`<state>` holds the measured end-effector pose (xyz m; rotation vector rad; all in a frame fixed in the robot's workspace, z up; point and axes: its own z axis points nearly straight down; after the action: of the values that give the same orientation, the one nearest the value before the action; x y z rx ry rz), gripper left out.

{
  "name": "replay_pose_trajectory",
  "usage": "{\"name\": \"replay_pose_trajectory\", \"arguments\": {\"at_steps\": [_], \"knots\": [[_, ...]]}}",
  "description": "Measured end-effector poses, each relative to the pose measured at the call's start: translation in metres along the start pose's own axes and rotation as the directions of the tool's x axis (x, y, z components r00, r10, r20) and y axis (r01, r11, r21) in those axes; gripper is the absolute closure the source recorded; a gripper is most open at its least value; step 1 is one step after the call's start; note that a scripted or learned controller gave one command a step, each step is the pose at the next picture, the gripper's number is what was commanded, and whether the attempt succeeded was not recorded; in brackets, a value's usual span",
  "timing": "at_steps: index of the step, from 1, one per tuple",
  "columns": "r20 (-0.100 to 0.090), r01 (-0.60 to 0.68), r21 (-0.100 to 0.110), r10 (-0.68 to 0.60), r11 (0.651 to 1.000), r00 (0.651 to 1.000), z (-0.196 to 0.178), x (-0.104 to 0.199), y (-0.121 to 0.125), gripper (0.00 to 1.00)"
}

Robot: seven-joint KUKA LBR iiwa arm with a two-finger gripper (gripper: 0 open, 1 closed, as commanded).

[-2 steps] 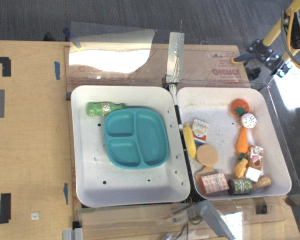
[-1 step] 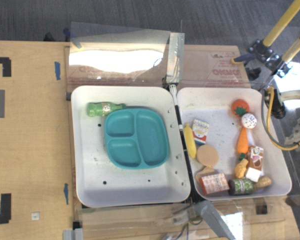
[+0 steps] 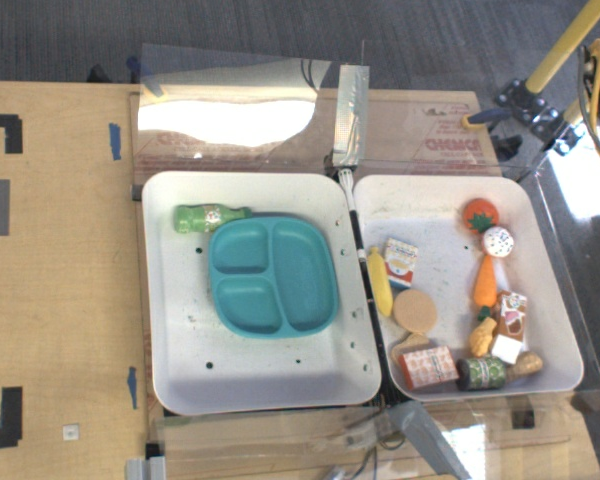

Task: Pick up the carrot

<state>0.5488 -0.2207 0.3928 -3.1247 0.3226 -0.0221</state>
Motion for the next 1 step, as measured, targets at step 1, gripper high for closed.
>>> {"name": "replay_pose_trajectory", "arguments": {"at_steps": [1], "knots": [[0.021,0.005,0.007,-0.005,1.0,1.0,0.106,-0.0604,0.0136,1.0]]}}
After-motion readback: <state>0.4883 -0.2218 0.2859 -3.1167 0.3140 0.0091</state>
